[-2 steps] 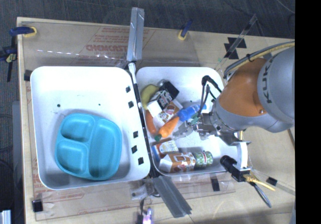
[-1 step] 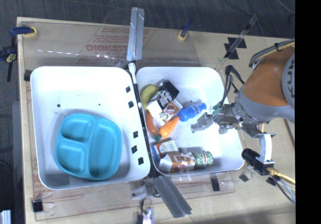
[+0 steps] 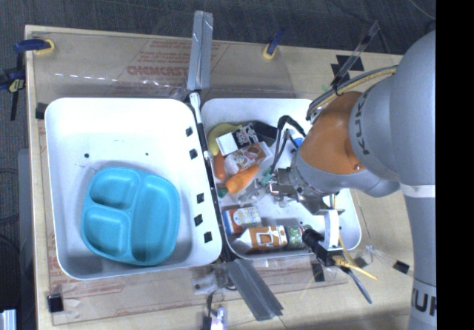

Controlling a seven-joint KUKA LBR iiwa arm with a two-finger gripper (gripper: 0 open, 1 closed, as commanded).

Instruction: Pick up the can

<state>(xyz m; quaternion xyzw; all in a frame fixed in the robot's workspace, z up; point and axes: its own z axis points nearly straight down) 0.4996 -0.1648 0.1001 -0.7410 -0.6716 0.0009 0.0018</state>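
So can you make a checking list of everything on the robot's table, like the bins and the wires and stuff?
Surface: wooden bench bearing two white bins, left bin and right bin.
Job's things: can not clearly identifiable in the pile.
Clutter: blue divided plate in left bin; orange carrot-like item, bottle lying flat, small cartons and packets in right bin.
Grippers: gripper low over right bin's pile; grasp hidden.
Cables: black cable looping by the wrist.
Surroundings: dark floor; blue clamps on bench edge.

Grey arm, orange band, black cables, KUKA lettering.
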